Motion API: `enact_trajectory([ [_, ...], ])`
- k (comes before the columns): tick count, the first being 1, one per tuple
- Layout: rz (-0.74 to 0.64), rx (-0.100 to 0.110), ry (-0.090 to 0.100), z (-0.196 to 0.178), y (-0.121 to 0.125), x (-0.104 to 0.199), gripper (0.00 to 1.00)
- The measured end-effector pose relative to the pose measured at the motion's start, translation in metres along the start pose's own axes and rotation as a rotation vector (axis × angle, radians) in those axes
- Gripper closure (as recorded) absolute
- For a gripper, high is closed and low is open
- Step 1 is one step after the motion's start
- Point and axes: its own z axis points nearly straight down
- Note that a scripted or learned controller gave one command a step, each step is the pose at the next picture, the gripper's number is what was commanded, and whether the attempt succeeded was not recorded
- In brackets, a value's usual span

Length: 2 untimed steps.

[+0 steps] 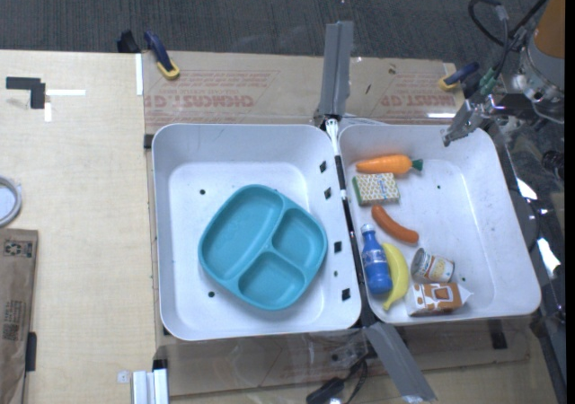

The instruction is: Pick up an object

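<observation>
The right bin (476, 205) holds an orange carrot (386, 163), a green and yellow sponge (375, 188), a red-orange sausage (395, 223), a blue bottle (375, 260), a yellow banana (396, 276), a small can (433, 266) and an orange and white carton (437, 298). My gripper (456, 131) hangs over the bin's far right corner, well above and to the right of the carrot. Nothing shows in its grasp.
A teal divided plate (262, 247) lies in the left bin (180, 214). The items crowd the right bin's left and front parts. A grey post (337, 70) stands behind the seam between the bins. Clamps (162, 57) hold the cardboard at the back.
</observation>
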Motion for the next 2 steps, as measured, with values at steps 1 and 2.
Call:
enact_trajectory([
  [1,-0.06,0.0,0.0,0.151,0.05,-0.022,0.0],
  [2,-0.168,-0.01,-0.002,0.186,0.002,0.016,0.0],
])
